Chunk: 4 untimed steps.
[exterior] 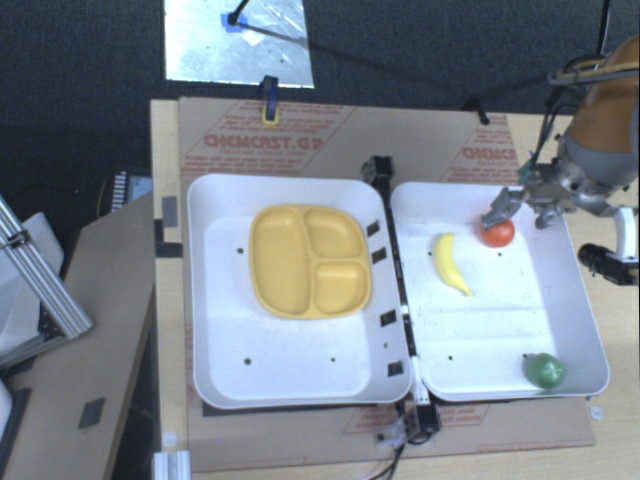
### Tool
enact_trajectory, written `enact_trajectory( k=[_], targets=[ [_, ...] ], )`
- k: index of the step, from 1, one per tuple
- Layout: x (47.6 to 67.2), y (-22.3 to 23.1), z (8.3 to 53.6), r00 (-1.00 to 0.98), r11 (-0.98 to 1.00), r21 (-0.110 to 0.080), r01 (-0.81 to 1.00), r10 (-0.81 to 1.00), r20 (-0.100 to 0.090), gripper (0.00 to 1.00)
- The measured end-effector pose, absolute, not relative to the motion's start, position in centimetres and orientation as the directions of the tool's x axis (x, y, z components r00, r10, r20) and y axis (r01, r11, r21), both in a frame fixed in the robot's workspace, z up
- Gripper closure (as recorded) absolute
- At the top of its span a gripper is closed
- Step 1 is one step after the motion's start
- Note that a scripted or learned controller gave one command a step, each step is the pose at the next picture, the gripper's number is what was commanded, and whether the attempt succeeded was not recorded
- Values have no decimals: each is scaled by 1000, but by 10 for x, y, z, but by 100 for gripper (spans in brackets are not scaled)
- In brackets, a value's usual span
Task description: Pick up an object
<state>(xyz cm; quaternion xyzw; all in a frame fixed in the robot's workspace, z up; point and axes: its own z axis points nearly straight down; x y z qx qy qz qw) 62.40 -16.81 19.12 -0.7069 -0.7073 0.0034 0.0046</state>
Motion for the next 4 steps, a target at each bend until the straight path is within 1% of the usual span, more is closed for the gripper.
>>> enact_trajectory(
  k=[1,2,3,4],
  targets=[
    [627,-168,199,-3,3,1,1000,1000,-1,0],
    [632,-172,139,-1,1,-2,1000,1000,0,0],
    [632,-171,87,-1,1,-2,1000,1000,0,0],
    [634,-172,101,-2,2,4,1000,1000,-1,100]
  ],
)
